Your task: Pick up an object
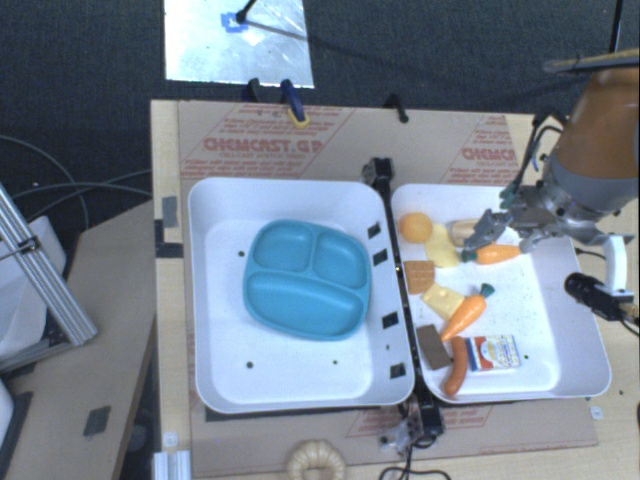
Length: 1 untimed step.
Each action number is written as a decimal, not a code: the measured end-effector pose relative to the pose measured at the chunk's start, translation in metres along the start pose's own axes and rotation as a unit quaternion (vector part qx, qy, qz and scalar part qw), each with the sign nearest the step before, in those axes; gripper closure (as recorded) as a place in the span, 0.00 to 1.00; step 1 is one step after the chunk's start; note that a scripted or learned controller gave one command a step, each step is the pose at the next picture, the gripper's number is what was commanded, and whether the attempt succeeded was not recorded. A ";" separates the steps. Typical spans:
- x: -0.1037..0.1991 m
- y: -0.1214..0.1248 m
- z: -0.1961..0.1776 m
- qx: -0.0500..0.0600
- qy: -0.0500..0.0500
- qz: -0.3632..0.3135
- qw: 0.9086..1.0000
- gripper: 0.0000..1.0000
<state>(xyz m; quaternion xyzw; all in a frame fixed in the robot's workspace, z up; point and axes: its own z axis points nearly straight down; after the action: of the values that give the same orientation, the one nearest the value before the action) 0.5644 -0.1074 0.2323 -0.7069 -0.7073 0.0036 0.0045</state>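
Observation:
The right bin (570, 358) holds several toy foods. A small orange carrot (497, 255) lies near its back middle, and my gripper (503, 234) hangs right over it, touching or nearly touching it. Beside the gripper on the left are a beige piece (461, 232), a pale yellow piece (443, 247) and an orange ball (416, 228). Further forward lie a cracker (420, 276), a cheese wedge (441, 301), a larger carrot (465, 314), a brown block (433, 346), a sausage (456, 368) and a small box (494, 353).
The left bin (215, 368) holds a blue divided plate (310, 278). A black-clipped divider (392, 268) separates the two bins. The arm's grey body and orange band (600, 138) loom over the right bin's back right corner. A black fitting (592, 293) sits at its right edge.

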 end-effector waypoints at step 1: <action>0.000 0.002 -0.007 -0.007 -0.001 -0.001 1.000 0.00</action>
<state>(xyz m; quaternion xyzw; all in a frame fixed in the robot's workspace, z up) 0.5668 -0.1073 0.2391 -0.7061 -0.7081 -0.0004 -0.0008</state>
